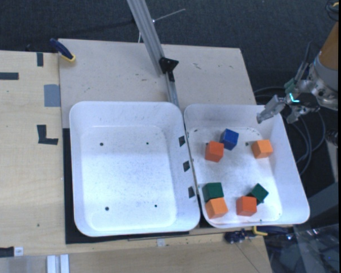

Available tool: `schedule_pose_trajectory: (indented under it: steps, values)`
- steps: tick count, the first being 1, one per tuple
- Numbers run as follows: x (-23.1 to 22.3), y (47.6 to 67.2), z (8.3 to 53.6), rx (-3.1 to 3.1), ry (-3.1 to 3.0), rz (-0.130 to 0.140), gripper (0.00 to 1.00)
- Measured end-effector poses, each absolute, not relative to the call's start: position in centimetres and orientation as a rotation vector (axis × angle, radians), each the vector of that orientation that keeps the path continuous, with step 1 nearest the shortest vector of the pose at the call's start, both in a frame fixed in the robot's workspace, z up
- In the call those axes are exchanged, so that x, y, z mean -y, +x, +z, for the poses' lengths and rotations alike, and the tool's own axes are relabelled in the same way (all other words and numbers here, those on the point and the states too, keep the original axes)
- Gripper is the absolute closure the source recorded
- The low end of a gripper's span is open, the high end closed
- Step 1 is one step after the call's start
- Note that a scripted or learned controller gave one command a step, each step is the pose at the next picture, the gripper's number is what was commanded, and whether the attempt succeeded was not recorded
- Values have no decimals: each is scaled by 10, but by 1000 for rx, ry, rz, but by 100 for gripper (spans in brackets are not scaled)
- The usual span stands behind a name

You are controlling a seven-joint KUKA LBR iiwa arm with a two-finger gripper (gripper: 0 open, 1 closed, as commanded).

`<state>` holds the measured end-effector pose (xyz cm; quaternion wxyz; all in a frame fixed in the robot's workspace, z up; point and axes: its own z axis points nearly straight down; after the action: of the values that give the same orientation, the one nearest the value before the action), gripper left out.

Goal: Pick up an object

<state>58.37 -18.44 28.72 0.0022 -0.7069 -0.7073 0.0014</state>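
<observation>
The right bin (290, 169) holds several small cubes: a blue cube (229, 138), a red-orange cube (214, 151) beside it, and an orange cube (262, 148) near the right wall. Along the front lie a green cube (213, 190) touching an orange cube (217, 207), a red-orange cube (246, 205) and a dark green cube (258, 193). My gripper (280, 112) hovers above the bin's far right corner, open, with nothing between its fingers. It stands up and to the right of the orange cube near the wall.
The left bin (79, 152) sits beside the right one. A slanted metal bar (150, 33) runs down to the gap between the bins. Cables (310, 141) hang off the bench's right side.
</observation>
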Motion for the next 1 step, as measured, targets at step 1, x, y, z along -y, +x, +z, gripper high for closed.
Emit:
schedule_pose_trajectory:
  steps: [1]
  values:
    - [184,584,290,2223,-2219,1,0]
